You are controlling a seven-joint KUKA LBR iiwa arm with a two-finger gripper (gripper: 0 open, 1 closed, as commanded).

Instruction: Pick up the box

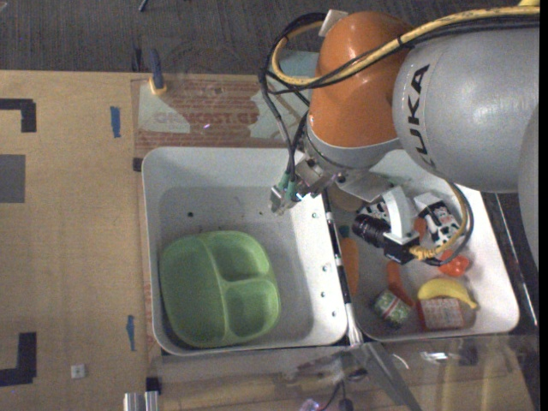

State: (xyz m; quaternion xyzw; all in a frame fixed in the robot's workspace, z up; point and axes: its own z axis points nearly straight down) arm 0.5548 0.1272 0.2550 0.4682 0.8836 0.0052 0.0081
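Box (443,313), red-patterned, is seen lying flat in the right bin (501,268) beside a banana (447,292). Nothing is held: the gripper (285,195) is poised over the left bin (158,178); finger spacing cannot be told.

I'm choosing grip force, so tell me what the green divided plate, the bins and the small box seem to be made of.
Green divided plate: looks like moulded plastic, with a matte, even colour and rounded compartment ridges.
Left bin and right bin: probably plastic, smooth white with a faint sheen.
Box: likely printed cardboard with flat faces, though too small to be sure.
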